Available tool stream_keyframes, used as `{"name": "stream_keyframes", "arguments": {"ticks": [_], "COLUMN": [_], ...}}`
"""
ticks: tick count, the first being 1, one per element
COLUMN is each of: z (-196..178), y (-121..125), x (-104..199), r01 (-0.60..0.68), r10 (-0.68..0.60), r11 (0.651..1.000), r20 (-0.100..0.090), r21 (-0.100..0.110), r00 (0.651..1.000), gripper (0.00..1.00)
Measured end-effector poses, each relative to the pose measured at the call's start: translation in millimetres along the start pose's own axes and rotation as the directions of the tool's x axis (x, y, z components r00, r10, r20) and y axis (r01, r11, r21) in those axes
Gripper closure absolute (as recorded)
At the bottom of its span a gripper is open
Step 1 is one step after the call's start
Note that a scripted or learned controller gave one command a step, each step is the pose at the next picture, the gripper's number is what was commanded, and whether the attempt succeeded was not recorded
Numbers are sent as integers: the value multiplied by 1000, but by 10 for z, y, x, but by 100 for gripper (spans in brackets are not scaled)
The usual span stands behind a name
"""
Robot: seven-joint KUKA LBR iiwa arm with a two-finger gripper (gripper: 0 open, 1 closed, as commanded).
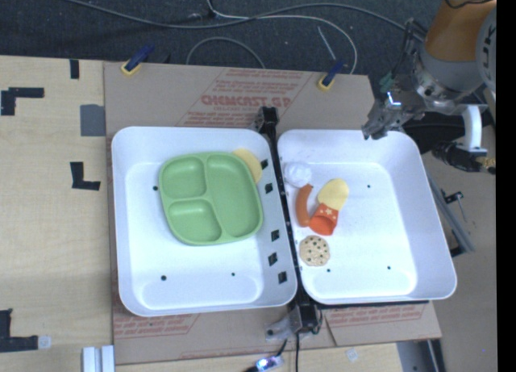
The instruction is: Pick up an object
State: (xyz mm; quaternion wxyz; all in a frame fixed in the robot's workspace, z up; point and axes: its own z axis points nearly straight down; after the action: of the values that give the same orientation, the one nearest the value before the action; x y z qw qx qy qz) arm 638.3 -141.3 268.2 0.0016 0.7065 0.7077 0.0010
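In the right bin (pixel 403 225) lie several small items near its left side: a white crumpled piece (pixel 297 173), an orange-brown sausage (pixel 304 203), a yellow and red fries toy (pixel 328 205) and a chocolate-chip cookie (pixel 314 251). My gripper (pixel 377 127) hangs above the right bin's far rim, well to the upper right of these items, with nothing visible between its fingers.
The left bin (pixel 137 201) holds a green divided plate (pixel 210 198) with a pale yellow piece (pixel 251 162) at its far right corner. A black divider (pixel 278 201) runs between the bins. Cables (pixel 242 19) lie on the dark floor behind the bench.
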Motion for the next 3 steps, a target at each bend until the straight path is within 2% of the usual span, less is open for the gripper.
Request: {"name": "stream_keyframes", "arguments": {"ticks": [1,3], "z": [169,305], "y": [-19,180], "x": [559,1678], "r01": [4,5], "r10": [-4,-5], "r11": [1000,1000], "r20": [-2,-2], "r21": [6,5], "r00": [1000,1000], "gripper": [100,100]}}
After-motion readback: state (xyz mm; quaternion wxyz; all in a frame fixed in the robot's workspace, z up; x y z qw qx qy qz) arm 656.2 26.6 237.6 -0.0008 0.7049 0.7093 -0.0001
